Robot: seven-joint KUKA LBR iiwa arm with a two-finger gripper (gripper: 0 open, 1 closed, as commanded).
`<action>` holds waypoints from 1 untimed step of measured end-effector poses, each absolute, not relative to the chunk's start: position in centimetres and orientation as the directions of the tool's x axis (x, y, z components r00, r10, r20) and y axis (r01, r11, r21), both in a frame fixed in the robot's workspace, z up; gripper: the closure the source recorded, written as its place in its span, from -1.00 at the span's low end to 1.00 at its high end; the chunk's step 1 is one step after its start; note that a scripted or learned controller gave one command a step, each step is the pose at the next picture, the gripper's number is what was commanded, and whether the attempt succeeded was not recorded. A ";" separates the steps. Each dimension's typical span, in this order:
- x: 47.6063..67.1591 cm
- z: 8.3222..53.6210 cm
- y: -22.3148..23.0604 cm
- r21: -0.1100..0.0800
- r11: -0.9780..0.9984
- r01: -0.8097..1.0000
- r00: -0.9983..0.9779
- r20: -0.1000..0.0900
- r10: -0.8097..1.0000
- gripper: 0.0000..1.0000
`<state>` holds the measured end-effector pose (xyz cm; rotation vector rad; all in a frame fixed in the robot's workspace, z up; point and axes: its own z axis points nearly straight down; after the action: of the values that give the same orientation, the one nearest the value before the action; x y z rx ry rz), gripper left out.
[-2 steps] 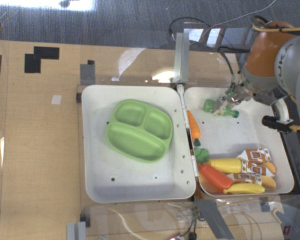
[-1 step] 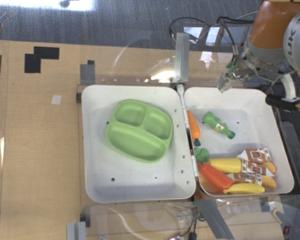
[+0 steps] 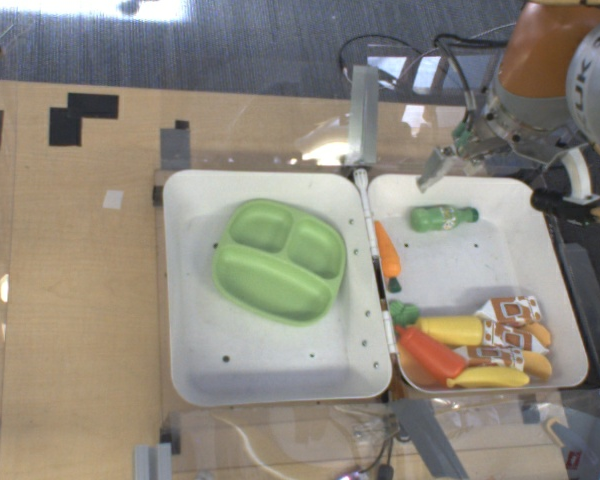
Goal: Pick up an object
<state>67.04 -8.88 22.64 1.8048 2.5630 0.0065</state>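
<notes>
A pale wooden tabletop (image 3: pixel 70 298) carries two shallow white plastic bins side by side. The left bin (image 3: pixel 195 358) holds a light green plastic divided plate (image 3: pixel 278 260), lying flat near its middle, two small compartments on the far side and one long one nearer. The right bin (image 3: pixel 500 258) touches it along a shared edge. Black square marks (image 3: pixel 83 116) sit on the tabletop's far left; beyond lies what may be dark grey carpet (image 3: pixel 250 28).
</notes>
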 end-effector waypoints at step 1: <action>63.0 9.6 -13.2 0.005 0.408 0.913 -0.408 -0.003 0.913 -1.00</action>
<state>62.99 -13.25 9.59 1.7058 2.6322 0.0039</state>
